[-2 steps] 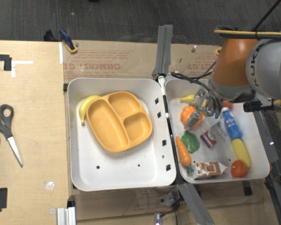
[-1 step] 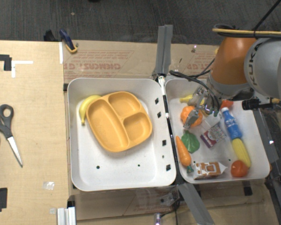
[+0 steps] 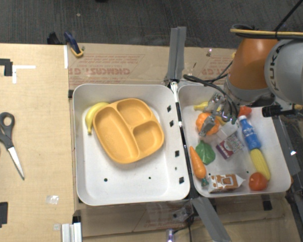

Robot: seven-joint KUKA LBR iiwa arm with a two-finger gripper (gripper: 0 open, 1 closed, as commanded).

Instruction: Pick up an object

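The orange toy [image 3: 206, 121] sits in the right bin [image 3: 279, 135] under the gripper [image 3: 215, 116] — whether its grip is closed I cannot tell — and crowded neighbours could spoil the pick.

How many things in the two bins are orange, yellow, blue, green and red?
Orange: 3, divided plate, carrot, orange toy
Yellow: 2, banana, corn
Blue: 1, bottle
Green: 1, leafy toy
Red: 1, tomato
Total: 8
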